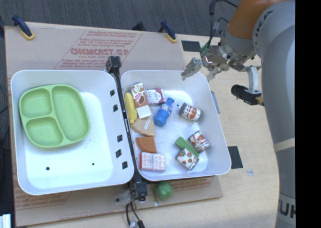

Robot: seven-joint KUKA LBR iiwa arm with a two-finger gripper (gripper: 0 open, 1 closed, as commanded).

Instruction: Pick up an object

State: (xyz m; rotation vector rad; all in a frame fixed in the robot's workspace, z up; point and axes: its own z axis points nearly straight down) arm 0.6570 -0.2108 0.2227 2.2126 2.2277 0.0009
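Observation:
The right bin [216, 122] holds several small items: a yellow banana [130, 107], a blue bottle [163, 112], a red-and-white can [190, 112], two small cartons [140, 96] near the back, an orange cracker [146, 145], a flat red-and-white carton [152, 162], a green block [183, 145] and two strawberry-print cans [187, 159]. My gripper [203, 70] hovers above the bin's back right corner, clear of all the items. It is open, and nothing sits between its fingers.
The left bin [65, 172] carries a green divided plate [54, 116]. A green ball [163, 190] lies outside the bins at the front, by the centre clamp. Blue clamps [168, 30] hold the cardboard base at the back.

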